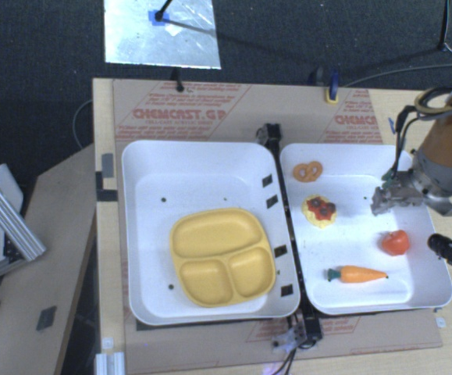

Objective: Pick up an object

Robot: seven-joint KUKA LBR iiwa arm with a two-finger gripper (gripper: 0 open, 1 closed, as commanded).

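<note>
Two white bins (210, 158) sit on a pale tan worktop (233, 104) printed with faded red lettering. The divided tray (222, 255) at lower centre is plain yellow. To the right, the pretzel (307, 171) is orange-brown, the small pizza (319, 210) yellow with red topping, the tomato (395, 242) red, the carrot (357, 274) orange with a green tip. The arm (444, 151) shows grey and orange.

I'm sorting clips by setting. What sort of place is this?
Most likely a robotics lab: a gripper on a cabled arm reaches over two white bins holding toy food like a carrot, on a bench with a protective sheet.
</note>
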